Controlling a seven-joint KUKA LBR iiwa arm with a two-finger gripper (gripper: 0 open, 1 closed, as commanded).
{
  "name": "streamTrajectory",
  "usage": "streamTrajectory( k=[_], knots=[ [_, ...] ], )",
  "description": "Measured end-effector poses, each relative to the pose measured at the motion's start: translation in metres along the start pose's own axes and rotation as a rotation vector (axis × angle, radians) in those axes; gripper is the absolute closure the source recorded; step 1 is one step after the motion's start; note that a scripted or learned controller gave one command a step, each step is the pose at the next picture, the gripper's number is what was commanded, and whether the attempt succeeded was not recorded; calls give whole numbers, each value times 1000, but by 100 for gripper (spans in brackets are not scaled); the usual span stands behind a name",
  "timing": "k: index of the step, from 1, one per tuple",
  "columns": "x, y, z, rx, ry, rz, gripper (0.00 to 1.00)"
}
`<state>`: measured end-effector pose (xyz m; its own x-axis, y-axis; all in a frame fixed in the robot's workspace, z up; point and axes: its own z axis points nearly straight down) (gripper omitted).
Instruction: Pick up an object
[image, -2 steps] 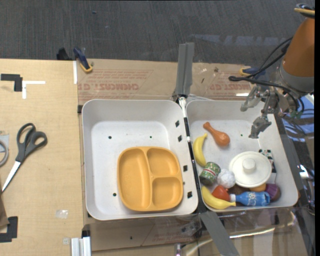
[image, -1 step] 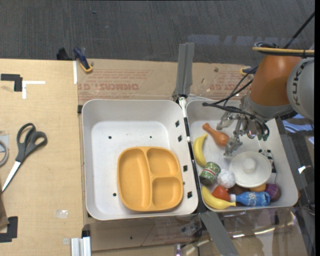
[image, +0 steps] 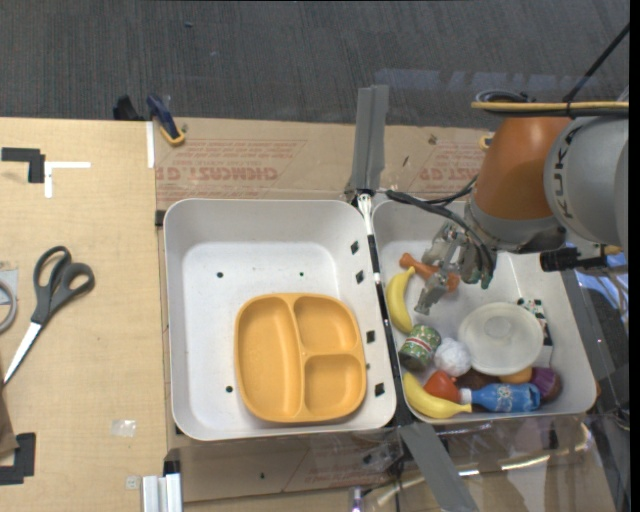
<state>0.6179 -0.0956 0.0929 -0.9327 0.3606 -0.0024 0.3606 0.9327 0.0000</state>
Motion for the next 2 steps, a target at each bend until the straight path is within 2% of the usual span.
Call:
streamTrajectory(
  k=[1,2],
  knots=[
    [-1,1,-11,1,-6,-3,100],
    [21,28,-158,0,-2,96,100]
  ],
)
